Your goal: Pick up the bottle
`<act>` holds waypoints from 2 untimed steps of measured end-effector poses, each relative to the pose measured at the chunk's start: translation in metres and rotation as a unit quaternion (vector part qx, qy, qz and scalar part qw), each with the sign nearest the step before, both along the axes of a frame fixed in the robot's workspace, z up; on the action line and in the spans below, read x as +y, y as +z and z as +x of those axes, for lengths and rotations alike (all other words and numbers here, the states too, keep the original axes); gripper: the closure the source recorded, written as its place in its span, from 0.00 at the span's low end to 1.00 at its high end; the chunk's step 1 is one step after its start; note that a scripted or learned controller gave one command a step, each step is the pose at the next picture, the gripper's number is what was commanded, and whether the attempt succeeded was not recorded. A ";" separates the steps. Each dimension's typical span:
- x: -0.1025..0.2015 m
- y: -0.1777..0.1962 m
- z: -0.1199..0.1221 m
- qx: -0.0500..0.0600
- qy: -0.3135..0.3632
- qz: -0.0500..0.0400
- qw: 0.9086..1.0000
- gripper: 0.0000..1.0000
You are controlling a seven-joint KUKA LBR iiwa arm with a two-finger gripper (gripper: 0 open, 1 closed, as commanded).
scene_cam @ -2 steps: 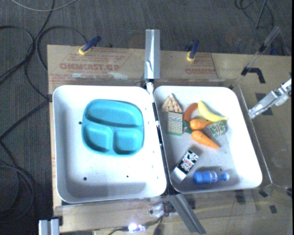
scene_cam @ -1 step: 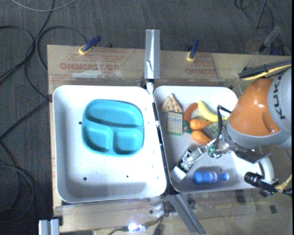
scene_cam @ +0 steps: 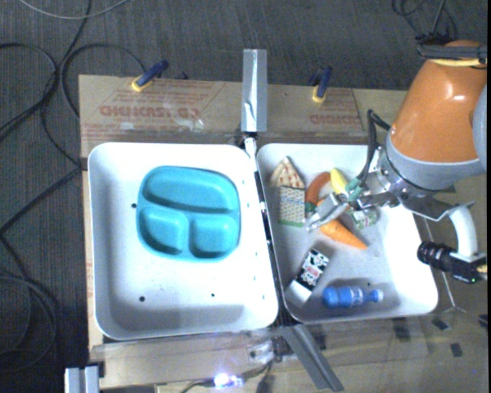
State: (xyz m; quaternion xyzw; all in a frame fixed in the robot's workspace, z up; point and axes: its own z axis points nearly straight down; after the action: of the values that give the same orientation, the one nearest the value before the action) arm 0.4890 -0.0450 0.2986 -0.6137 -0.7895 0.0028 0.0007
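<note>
Not yet grasped: bottle (scene_cam: 352,295) lying flat near the right bin's (scene_cam: 409,244) front edge. End effector (scene_cam: 337,207) over the carrot (scene_cam: 344,233), well short; finger state unreadable.

Probably a robotics lab: clamped plywood bench (scene_cam: 188,109), loose cables (scene_cam: 33,64), carpet floor (scene_cam: 33,301).

Glossy blue plastic bottle (scene_cam: 353,295), smooth white bins (scene_cam: 106,301).
</note>
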 end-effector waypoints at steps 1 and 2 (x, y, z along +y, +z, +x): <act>-0.024 -0.118 -0.006 0.003 0.013 0.002 1.000 0.00; -0.024 -0.033 0.010 0.001 0.025 0.000 1.000 0.00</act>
State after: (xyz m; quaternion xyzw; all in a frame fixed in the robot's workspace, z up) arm 0.4993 -0.0693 0.2655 -0.5938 -0.8046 0.0032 0.0017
